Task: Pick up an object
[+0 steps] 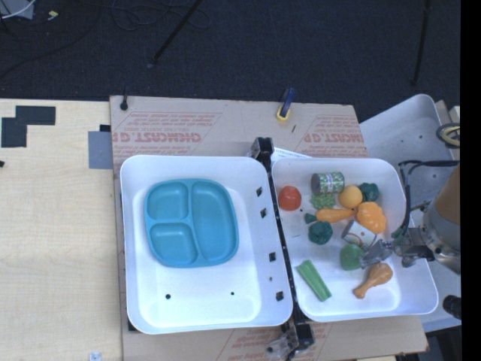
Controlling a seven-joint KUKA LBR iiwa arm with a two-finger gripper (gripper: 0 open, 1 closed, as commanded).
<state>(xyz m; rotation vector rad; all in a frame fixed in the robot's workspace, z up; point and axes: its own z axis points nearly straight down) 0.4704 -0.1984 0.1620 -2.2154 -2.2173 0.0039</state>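
The right bin [418, 301] holds several toy foods. Among them are a red tomato [290, 197], a green can [328, 182], a yellow lemon [350, 196], an orange pepper [371, 216], a carrot [334, 215], a dark green piece [320, 232], a green ball [349, 258], a light green stick [313, 280] and a tan drumstick [373, 279]. My gripper [375, 254] is low in this bin, reaching in from the right. It sits just right of the green ball, above the drumstick and below the pepper. Nothing visibly hangs from it.
The left bin [135, 277] carries a blue divided plate [191, 222]. A black divider [272, 224] joins the two bins. The arm's body [445, 228] stands over the right bin's right rim. Cardboard [188, 130] lies under both bins.
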